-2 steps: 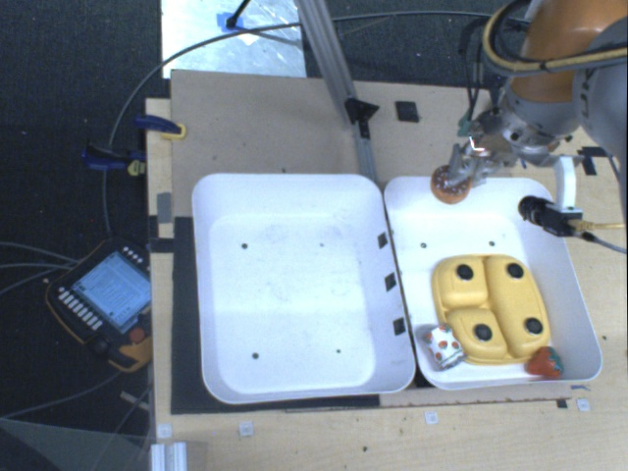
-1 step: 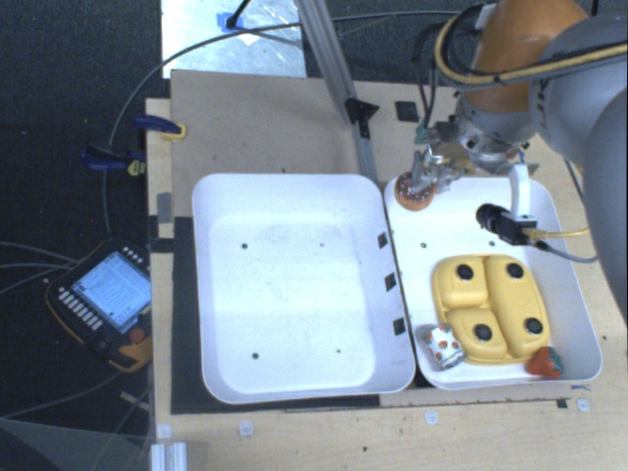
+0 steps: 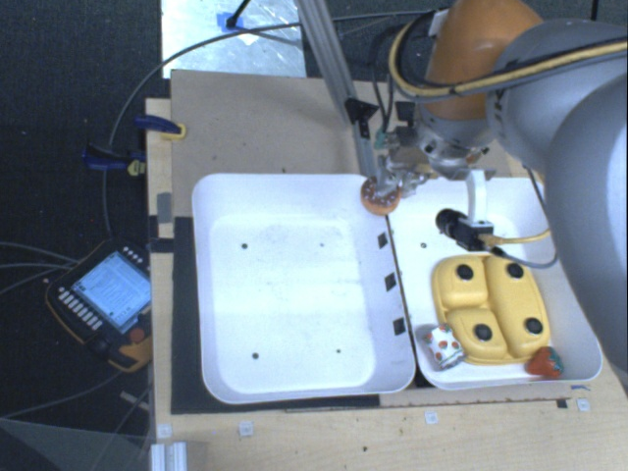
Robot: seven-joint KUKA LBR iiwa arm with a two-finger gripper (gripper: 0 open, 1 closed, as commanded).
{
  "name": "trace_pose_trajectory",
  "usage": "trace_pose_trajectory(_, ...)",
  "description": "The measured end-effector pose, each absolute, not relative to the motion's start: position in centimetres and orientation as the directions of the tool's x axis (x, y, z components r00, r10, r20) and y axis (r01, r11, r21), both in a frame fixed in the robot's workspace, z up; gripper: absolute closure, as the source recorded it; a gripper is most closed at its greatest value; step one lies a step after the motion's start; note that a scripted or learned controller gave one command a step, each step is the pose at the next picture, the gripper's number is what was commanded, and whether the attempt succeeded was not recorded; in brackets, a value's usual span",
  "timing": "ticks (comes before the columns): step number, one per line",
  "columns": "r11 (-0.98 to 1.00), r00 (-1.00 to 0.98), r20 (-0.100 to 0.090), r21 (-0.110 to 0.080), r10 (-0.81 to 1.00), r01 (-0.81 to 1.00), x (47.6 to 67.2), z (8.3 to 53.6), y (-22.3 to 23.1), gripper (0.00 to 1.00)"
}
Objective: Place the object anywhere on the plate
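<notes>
Hand (image 3: 391, 177) at the bins' shared rim, 12 o'clock end, clamped on a small brown doughnut-like object (image 3: 379, 199). Yellow sectioned plate (image 3: 488, 308) sits in right bin (image 3: 579, 356), toward 5 o'clock.

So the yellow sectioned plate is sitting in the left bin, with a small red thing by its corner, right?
Not quite. The camera view shows the yellow sectioned plate in the right bin, not the left bin. The small red thing does sit by its near corner, as you said.
</notes>
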State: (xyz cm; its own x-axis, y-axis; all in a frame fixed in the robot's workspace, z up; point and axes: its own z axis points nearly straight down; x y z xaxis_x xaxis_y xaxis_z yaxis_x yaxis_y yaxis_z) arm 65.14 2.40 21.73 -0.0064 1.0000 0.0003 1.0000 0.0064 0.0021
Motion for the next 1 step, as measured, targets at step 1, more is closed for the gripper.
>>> trace_pose_trajectory(1, 0.007, -0.007, 0.001, 0.003, 1.000, 1.000, 65.22, 21.27, 8.10, 1.00)
